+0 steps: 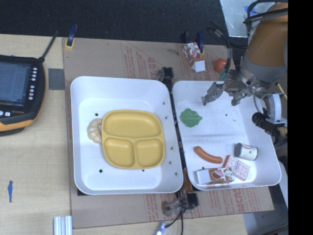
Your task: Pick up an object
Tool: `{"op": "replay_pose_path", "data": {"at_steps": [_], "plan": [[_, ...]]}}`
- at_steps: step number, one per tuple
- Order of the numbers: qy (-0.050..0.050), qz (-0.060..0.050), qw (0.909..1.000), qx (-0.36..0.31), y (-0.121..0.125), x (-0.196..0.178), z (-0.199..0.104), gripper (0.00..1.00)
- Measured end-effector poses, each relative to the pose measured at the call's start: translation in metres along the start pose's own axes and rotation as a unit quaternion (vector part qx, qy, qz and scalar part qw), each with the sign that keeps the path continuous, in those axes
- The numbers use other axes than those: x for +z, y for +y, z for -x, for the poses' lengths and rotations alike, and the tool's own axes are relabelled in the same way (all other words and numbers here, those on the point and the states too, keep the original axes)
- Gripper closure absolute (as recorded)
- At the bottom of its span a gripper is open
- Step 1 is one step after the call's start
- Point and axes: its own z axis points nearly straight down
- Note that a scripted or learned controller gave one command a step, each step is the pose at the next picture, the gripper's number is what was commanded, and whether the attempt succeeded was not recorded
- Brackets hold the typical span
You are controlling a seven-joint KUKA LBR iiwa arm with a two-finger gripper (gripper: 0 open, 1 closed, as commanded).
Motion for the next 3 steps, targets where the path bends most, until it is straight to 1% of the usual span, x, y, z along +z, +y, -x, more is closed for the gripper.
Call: {"op": "replay_pose_path", "data": {"at_steps": [1,2,3], "plan": [[0.0,-0.001,1.0,0.0,-0.046,0.129,0.007,0.0],[0.0,-0.001,1.0,0.0,-0.105,0.146,0.004,0.0],[0.0,0.0,1.0,-0.003,-0.105,0.135,0.005,1.0]]}}
